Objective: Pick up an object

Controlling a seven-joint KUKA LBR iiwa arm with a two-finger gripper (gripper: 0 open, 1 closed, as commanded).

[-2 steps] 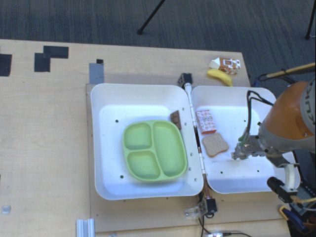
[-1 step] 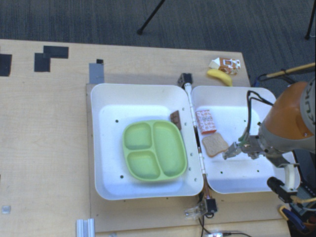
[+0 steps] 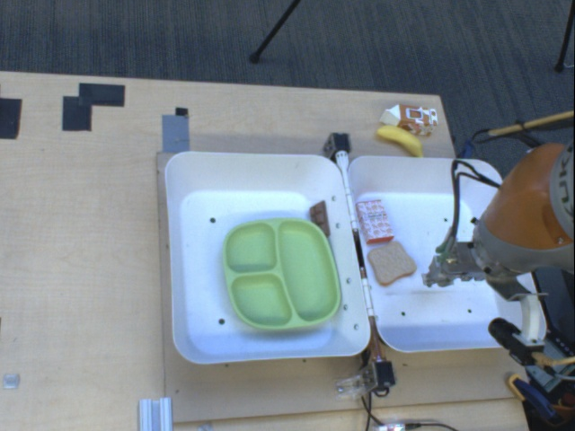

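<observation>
The gripper hangs low in the right bin, nothing visibly in it, and its opening cannot be made out. The bread slice lies just left of it. Likely the approach step; next it must shift left and descend over the slice.

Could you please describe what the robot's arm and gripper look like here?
The rounded arm segment is orange above a grey wrist. Thin black cables loop along its side. The small metallic grey gripper looks cluttered with fine parts, too blurred to make out in detail.
</observation>
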